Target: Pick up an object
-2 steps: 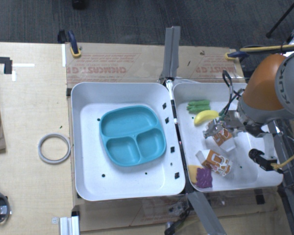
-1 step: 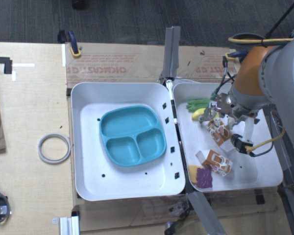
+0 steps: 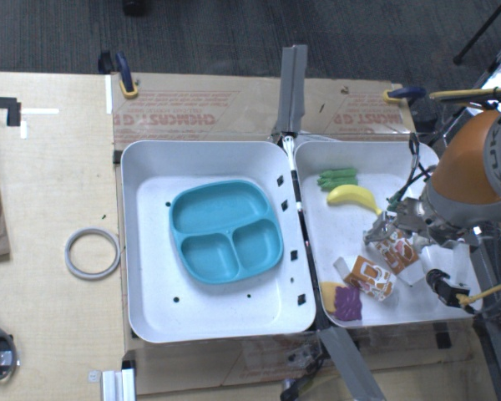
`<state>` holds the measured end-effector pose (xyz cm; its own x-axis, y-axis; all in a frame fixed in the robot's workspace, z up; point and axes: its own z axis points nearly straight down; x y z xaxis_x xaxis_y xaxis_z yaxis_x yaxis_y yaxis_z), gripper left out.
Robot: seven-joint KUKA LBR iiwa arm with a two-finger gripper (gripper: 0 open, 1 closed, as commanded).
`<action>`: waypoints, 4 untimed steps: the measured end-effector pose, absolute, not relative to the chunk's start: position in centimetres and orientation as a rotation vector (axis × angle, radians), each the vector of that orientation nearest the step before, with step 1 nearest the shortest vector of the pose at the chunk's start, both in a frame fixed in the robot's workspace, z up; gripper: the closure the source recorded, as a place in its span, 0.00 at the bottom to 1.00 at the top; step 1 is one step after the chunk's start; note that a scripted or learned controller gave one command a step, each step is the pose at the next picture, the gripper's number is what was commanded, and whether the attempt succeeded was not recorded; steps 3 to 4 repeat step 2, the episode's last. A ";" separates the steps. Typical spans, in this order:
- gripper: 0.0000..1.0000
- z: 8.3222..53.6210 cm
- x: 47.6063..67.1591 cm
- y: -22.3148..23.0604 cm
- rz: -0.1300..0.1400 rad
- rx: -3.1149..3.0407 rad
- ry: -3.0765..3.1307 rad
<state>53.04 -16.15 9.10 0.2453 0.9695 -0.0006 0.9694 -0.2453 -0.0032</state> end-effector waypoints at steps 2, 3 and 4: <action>1.00 20.5 55.6 -12.7 0.004 -2.554 -1.828; 1.00 20.5 55.6 -12.7 0.004 -2.554 -1.828; 1.00 20.5 55.6 -12.7 0.004 -2.554 -1.828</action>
